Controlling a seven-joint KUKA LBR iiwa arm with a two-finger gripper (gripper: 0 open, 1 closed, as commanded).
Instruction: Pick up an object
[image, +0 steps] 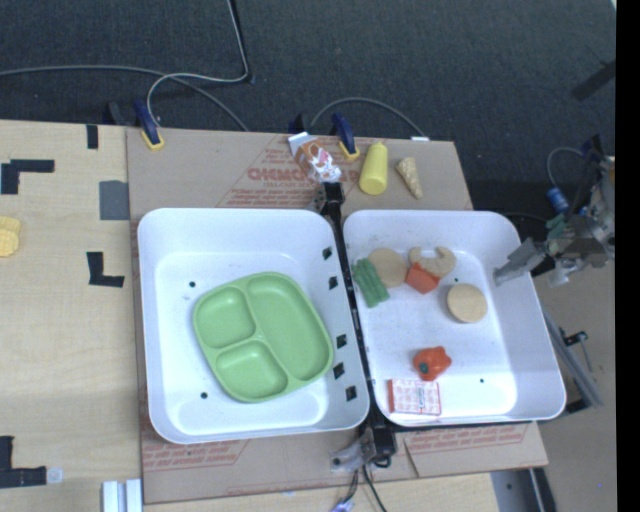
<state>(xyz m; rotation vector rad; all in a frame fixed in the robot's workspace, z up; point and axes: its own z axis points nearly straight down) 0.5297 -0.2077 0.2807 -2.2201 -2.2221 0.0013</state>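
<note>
The gripper is hovering at the right bin's edge, jaws' state untellable, so it is needing to centre over the round cookie before descending.

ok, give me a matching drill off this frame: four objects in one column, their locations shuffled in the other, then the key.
Things:
1. green divided plate
2. red pepper toy
3. yellow bottle
4. red-and-white card

Places:
A. on the cardboard beyond the bins, outside both
B. lying flat in the left bin
C. near the front edge of the right bin
D. mid right bin, just behind the card

Pairs: 1-B, 2-D, 3-A, 4-C
</note>
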